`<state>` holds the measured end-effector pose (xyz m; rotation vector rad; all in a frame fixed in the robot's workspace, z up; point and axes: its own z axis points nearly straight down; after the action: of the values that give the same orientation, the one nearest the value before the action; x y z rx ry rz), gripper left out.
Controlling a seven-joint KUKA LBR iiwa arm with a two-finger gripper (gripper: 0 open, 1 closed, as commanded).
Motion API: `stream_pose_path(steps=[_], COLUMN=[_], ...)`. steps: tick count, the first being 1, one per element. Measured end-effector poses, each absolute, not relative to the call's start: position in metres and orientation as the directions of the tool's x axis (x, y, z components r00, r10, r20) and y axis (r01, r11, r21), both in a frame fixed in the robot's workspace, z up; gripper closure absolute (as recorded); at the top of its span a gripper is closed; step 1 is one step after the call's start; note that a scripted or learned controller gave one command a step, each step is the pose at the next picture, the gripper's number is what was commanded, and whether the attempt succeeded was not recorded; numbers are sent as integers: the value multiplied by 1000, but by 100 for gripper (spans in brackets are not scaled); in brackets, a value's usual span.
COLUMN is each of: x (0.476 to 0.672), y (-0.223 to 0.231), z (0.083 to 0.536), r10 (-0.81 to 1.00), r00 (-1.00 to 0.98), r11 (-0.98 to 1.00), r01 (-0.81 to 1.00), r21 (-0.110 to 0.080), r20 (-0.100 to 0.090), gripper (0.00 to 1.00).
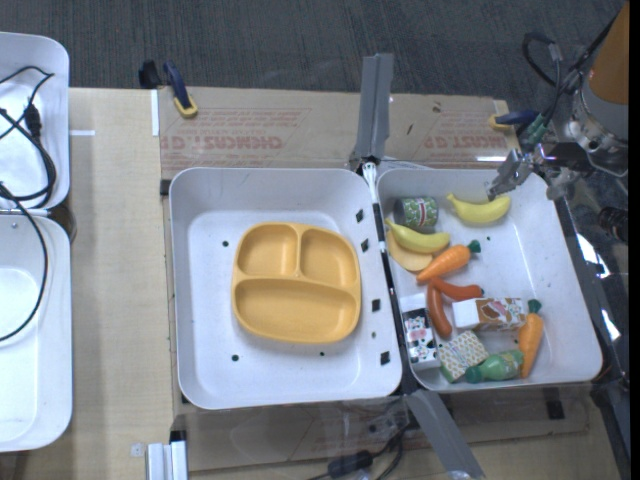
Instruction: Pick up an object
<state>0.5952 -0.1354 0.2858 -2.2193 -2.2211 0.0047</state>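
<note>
The right bin holds several toy foods. A yellow banana lies at its back, with a green can to the left and a second banana below the can. An orange carrot and a red sausage lie in the middle. A white and red carton, another carrot and a green bottle lie near the front. My gripper hangs over the bin's back right, just above and right of the first banana. I see nothing held in it.
The left bin holds a yellow divided plate. A grey post stands behind the seam between the bins. Cables trail by the arm at the upper right. A white appliance sits at the far left.
</note>
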Motion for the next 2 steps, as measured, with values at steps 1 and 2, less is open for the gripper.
stream_pose_path(steps=[1, 2], x=[588, 653], y=[-154, -152], z=[110, 90], r10=[999, 997], r00=[44, -83], r11=[-44, 83], r01=[999, 996], r21=[16, -25], r20=[-2, 0], gripper=[0, 0])
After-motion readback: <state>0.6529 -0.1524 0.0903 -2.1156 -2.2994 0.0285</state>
